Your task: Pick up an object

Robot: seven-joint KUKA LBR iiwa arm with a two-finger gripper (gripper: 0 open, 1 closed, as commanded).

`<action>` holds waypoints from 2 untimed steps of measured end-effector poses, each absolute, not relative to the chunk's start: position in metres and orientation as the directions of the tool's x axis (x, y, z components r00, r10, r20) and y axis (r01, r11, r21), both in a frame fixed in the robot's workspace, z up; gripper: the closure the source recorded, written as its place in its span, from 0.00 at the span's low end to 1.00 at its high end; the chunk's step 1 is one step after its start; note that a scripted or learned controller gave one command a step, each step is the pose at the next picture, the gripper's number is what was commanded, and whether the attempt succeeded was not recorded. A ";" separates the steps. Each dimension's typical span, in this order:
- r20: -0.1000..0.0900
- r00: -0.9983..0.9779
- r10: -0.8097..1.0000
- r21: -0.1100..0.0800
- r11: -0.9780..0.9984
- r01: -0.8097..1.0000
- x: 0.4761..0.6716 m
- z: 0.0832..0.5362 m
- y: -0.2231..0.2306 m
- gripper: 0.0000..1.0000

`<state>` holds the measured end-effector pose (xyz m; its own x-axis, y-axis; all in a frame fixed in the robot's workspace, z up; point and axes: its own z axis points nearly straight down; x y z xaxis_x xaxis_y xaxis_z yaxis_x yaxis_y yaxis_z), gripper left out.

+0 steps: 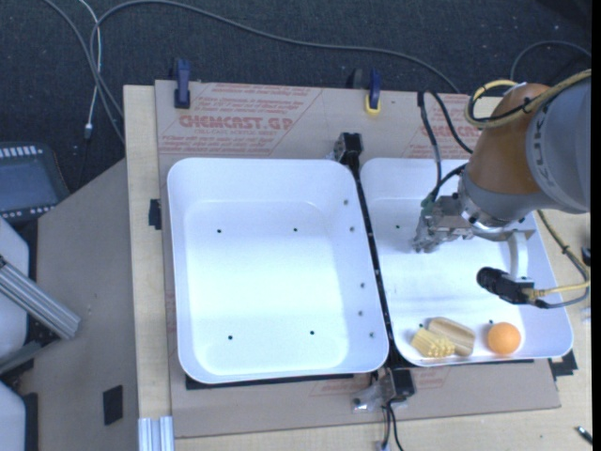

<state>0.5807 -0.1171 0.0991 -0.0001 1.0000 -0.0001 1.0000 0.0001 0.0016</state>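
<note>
In the right bin (404, 280) an orange ball (504, 337) lies near the front right corner. Left of it a tan bread-like roll (452, 330) rests against a yellow corn cob (433, 345) at the front edge. My gripper (431, 236) hangs over the middle of the right bin, well behind these objects, with nothing seen between its fingers. The grey arm with its orange band (507, 153) comes in from the right.
The left bin (272, 271) sits beside the right one, separated by a black divider strip. Blue and yellow clamps hold the cardboard bench at the back. Cables run across the dark floor behind.
</note>
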 end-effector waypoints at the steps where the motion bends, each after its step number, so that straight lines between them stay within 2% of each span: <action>1: -0.001 0.000 1.000 0.006 0.000 1.000 0.590 0.158 -0.119 1.00; 2: 0.000 0.000 1.000 0.005 0.000 1.000 0.591 0.211 -0.119 1.00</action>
<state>0.5908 -0.1186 0.2114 -0.0001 1.0000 -0.0004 1.0000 0.0001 0.0047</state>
